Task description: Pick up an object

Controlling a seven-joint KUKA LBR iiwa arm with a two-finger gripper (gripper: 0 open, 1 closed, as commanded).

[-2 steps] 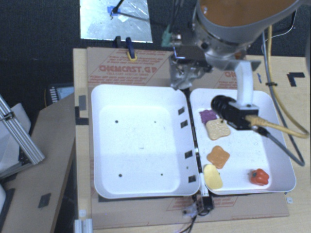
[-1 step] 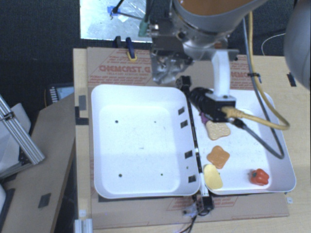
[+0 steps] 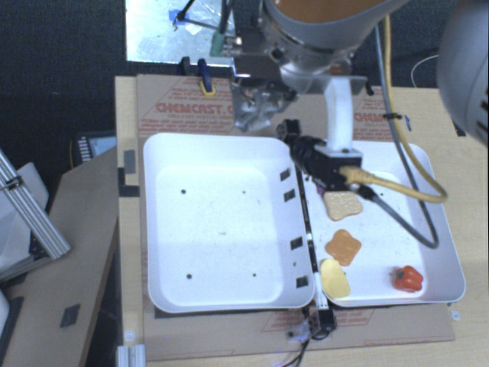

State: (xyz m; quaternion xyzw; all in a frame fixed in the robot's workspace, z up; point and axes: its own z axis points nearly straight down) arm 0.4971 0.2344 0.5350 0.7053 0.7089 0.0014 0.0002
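1. Over the far rim of the left shallow white plastic bin [image 3: 221, 228], the grey metal gripper [image 3: 256, 113] hangs beneath the broad grey and orange wrist of the arm [image 3: 328, 14].
2. Whether the claw is open or closed cannot be told from this angle; nothing is visibly caught in it.
3. Beside it, a white bracket [image 3: 340, 117] carries a black unit [image 3: 325, 165] over the divide between the bins, with a yellow cable [image 3: 397, 186] trailing across the right shallow white plastic bin [image 3: 382, 251].
4. Four small items lie in the right bin, all apart from the gripper:
   - a tan, speckled, cracker-like flat piece [image 3: 342, 204] just beside the black unit;
   - an orange lobed flat piece [image 3: 343, 247] nearer the camera;
   - a pale yellow rounded piece [image 3: 334, 278] against the near left wall;
   - a red pepper-shaped toy [image 3: 408, 278] at the near right corner, well apart from the others.
5. Both bins rest on a brown cardboard sheet with red lettering [image 3: 183, 107].
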